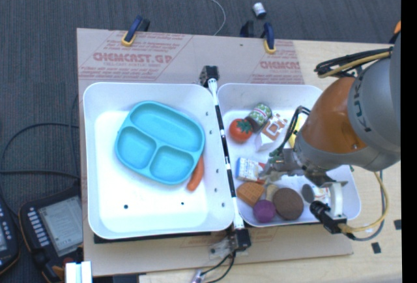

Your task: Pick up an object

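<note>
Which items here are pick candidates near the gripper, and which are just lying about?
Candidates, right bin, by the gripper:
tomato
green can
brown round piece
purple ball
waffle-like piece

Lying about, left bin:
blue divided plate
carrot

Tray point(159, 143) and carrot point(195, 175) in left bin point(94, 145)

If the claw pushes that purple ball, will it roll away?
Probably only a little. The purple ball looks round and smooth, so it should roll easily, but it sits wedged between the brown round thing, the orange wedge and the right bin's wall. It may also slip when pinched.
</note>
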`<state>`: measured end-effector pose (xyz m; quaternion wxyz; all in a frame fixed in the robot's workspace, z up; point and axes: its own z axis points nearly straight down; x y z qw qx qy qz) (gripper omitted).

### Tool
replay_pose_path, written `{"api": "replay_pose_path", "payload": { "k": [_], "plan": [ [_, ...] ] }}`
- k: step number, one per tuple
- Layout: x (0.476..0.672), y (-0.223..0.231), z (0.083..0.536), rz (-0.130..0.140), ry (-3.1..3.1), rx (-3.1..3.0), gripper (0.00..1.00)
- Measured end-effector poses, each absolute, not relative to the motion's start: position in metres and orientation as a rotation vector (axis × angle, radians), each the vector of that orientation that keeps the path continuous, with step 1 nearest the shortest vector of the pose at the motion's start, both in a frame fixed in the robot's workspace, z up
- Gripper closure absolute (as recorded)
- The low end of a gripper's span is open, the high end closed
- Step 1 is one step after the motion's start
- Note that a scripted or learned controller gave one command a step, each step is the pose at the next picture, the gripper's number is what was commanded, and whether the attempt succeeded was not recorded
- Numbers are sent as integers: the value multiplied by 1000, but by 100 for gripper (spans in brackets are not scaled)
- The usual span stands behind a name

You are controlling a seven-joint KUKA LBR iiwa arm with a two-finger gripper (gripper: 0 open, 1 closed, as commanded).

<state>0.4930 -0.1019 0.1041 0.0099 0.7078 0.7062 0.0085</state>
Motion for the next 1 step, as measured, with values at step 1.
{"api": "replay_pose_path", "payload": {
  "k": [1],
  "plan": [
    [493,-102,104,25,2205,2210,0]
  ]
}}
